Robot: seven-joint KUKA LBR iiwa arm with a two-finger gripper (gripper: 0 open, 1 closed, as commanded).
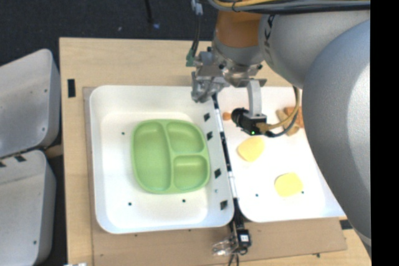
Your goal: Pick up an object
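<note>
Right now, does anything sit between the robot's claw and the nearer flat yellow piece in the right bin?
Nothing visible does: only bare white bin floor separates the gripper from the flat pale-yellow piece.

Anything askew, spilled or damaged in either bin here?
Nothing stands out. The green divided plate lies flat and right side up in the left bin, turned slightly against its walls. Two yellow pieces lie apart on the floor of the right bin, nothing spilled or broken.
</note>
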